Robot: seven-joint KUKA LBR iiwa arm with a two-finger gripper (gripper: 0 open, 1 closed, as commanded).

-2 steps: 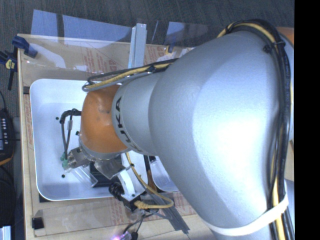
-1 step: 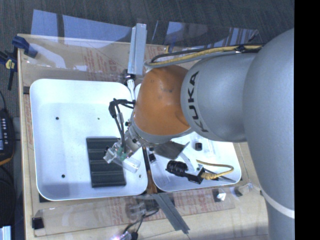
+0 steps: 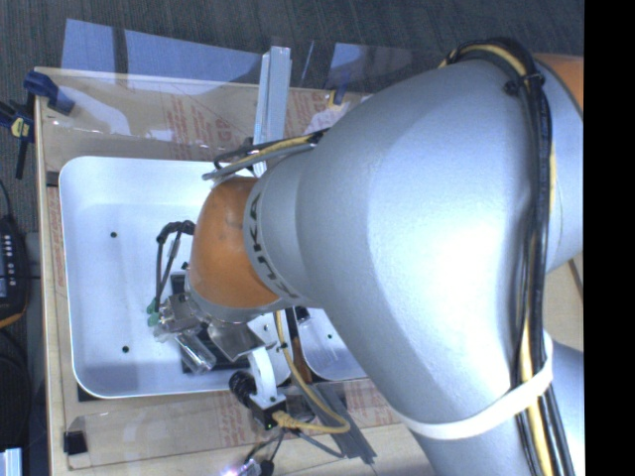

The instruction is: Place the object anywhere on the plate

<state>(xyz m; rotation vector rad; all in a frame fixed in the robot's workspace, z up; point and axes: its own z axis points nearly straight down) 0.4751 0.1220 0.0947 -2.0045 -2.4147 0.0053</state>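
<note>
There is one camera, fixed above the tabletop [image 3: 50, 157] and looking down at a slant. It faces the two white bins: the left bin [image 3: 94, 266] is seen almost whole, the other bin [image 3: 332, 360] is mostly hidden. The arm [image 3: 417, 256] comes in from the right side and passes very near to the lens, so its grey body covers a large part of the picture. At the top edge a dark floor [image 3: 198, 3] is visible behind the tabletop.

Arm [image 3: 397, 236] bent low, gripper [image 3: 193, 350] down-left
</note>
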